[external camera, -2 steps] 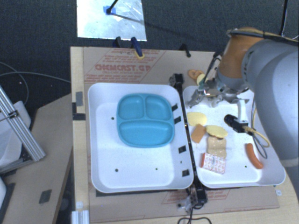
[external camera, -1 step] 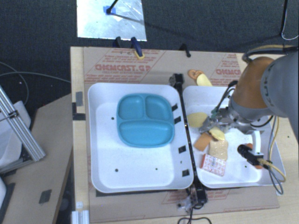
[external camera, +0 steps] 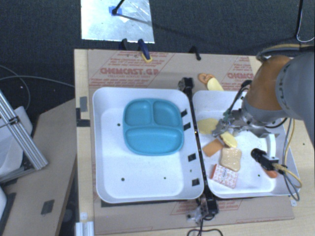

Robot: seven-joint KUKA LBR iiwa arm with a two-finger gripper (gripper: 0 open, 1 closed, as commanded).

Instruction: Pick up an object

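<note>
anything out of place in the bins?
Yes: a yellow toy piece and an orange one lie outside the right bin, on the cardboard past its far rim. The other small items sit inside it, clustered near the claw. The blue divided plate sits squarely in the left bin.

Glossy blue plastic tray (external camera: 151,127), smooth white bins (external camera: 110,181), seemingly cardboard underlay (external camera: 128,68).

Two white bins (external camera: 106,132), one blue plate (external camera: 151,127) (perhaps six food items (external camera: 230,159))
</note>
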